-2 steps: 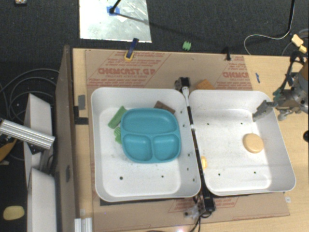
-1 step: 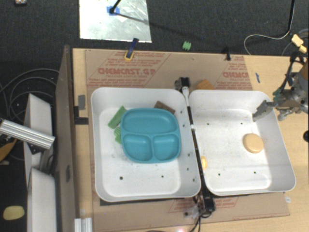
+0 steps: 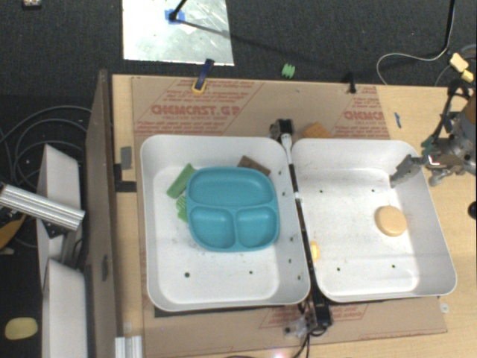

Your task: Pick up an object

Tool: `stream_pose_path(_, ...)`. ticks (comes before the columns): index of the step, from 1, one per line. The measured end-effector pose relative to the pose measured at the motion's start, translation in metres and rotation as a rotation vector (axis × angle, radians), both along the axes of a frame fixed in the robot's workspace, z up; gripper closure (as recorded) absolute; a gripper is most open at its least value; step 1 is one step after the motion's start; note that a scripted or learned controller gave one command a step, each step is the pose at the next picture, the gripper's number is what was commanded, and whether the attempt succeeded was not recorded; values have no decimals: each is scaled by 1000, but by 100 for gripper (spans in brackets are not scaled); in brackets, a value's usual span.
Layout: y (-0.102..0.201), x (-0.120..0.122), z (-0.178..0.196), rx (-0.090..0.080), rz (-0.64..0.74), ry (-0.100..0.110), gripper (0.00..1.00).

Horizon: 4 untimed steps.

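Note:
A tan round object [image 3: 390, 221] lies in the right bin [image 3: 350, 283], near its right wall. In the left bin [image 3: 160, 200] a blue divided plate [image 3: 231, 207] rests on a green piece [image 3: 179, 181], and a brown piece [image 3: 254, 165] pokes out behind the plate. My gripper [image 3: 416, 167] hangs over the right bin's far right rim, above and slightly right of the tan object. Nothing shows in its grasp.
A small yellow bit [image 3: 314, 252] sits at the divider between the bins. An orange piece [image 3: 316, 130] lies on the cardboard behind them. Cables and a metal sheet [image 3: 177, 22] lie beyond the bench. The right bin's floor left of the tan object is bare.

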State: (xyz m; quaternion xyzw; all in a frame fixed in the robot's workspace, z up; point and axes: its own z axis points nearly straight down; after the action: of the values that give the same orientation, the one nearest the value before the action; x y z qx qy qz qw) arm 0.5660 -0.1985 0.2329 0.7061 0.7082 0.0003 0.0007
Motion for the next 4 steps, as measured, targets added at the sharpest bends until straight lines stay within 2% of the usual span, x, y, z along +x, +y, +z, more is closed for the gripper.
stream_pose_path(4,0,0,0,0,0,0,0)
